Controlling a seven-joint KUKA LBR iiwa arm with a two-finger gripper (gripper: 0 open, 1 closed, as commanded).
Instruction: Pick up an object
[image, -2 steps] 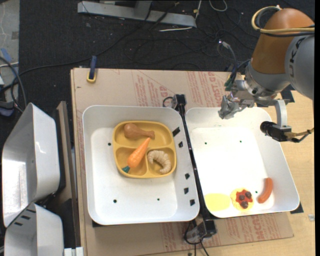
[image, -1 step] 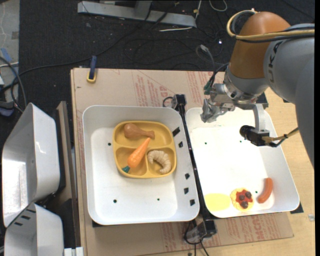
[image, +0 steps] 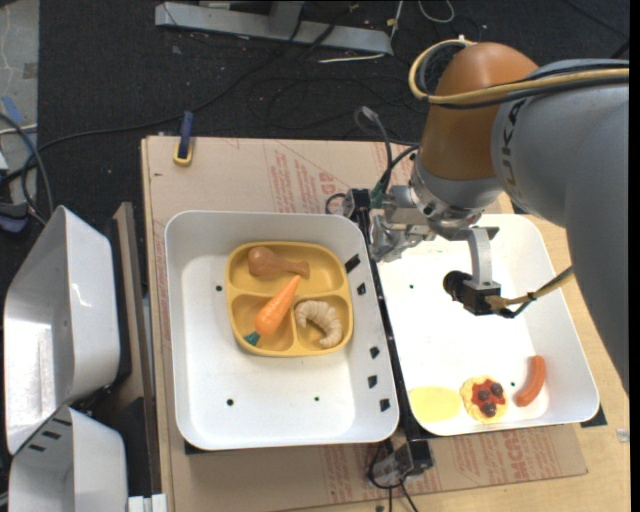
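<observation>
From my seat I see the claw (image: 388, 238) hanging over the near-left corner of the right bin (image: 440, 350), close to the wall it shares with the left bin (image: 200, 400). The wrist hides its tips, so I cannot tell whether it is apart or together, and I see nothing carried in it.

The things worth picking lie elsewhere. A sausage (image: 530, 381), a small round tart (image: 485, 396) and a flat yellow slice (image: 433, 403) sit along the far edge of the right bin, well apart from the claw. A drumstick (image: 277, 263), a carrot (image: 279, 306) and a shrimp (image: 322, 321) rest in separate compartments of the yellow plate (image: 233, 300) in the left bin.

My worry is a descent right here: it would likely close on bare bin floor or strike the shared wall. If I steer left, the plate's dividers could block the claw or the whole plate could lift. The yellow slice looks too flat to grip, and the sausage could roll. Both bins sit on the table (image: 260, 165).
</observation>
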